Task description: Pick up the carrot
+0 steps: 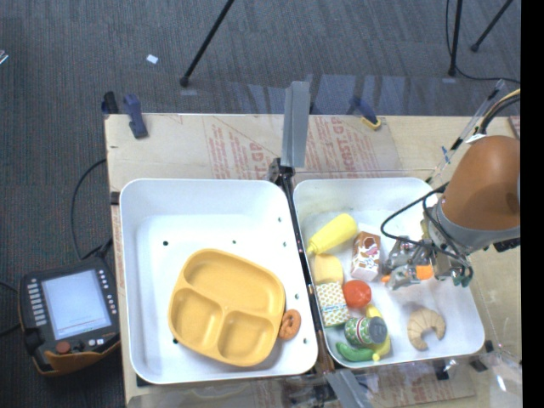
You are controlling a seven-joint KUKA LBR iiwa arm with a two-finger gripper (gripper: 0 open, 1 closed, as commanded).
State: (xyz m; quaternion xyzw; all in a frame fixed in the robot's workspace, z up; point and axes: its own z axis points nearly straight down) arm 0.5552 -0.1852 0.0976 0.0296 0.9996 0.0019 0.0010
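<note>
You can see the gripper (414, 272) low in the right bin (387, 189), its jaws pinching the orange carrot (422, 272), just right of the small carton (366, 256). The carton's print is unreadable. The yellow tray (224, 306) sits in the left bin (144, 228).

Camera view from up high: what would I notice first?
Probably the big yellow plastic divided tray lying in the left white bin. Next, the heap of toy food at the left of the right white bin, with the grey arm's gripper low beside it, something orange at its tip.
</note>
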